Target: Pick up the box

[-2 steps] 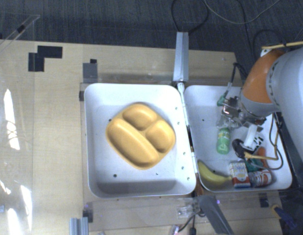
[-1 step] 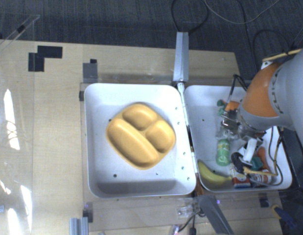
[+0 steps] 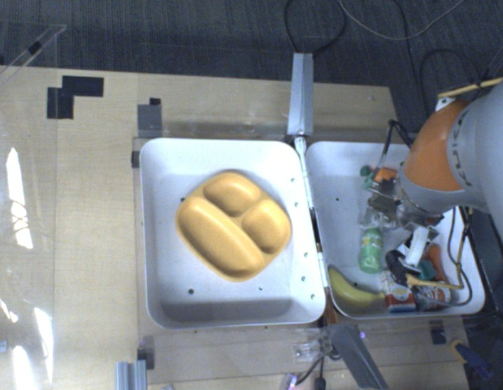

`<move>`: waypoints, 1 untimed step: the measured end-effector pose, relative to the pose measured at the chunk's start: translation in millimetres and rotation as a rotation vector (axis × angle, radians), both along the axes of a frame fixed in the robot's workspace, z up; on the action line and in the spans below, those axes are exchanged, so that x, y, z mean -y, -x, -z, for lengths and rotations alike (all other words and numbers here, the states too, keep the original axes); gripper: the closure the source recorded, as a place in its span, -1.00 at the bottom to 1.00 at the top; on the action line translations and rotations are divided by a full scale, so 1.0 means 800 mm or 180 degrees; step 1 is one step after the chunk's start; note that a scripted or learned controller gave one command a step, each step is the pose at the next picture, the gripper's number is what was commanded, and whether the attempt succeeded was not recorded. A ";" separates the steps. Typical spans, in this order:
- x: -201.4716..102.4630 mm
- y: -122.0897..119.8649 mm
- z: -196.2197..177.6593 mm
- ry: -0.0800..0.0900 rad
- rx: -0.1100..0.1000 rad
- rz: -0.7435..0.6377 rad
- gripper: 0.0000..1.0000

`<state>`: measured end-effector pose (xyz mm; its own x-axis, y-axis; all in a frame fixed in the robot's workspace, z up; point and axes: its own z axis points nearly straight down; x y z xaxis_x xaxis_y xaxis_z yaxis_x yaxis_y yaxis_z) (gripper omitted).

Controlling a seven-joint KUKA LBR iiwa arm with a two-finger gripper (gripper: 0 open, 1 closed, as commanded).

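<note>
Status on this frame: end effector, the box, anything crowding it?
End effector low in right bin. Box not identifiable among clutter there. Green bottle and banana close by. Yellow divided tray fills left bin.

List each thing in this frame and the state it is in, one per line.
Yellow divided tray: lying in the left bin.
Banana: lying at the right bin's front edge.
Green bottle: lying on its side beside the arm.
Arm: reaching down into the right bin.
Box: cannot tell it apart in the clutter.
</note>
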<state>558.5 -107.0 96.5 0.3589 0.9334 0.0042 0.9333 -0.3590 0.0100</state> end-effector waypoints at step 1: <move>-0.049 0.044 -0.108 0.0002 -0.0033 -0.0358 1.00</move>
<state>523.3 -68.1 182.7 0.2520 0.9677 0.0004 0.9677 -0.2520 0.0003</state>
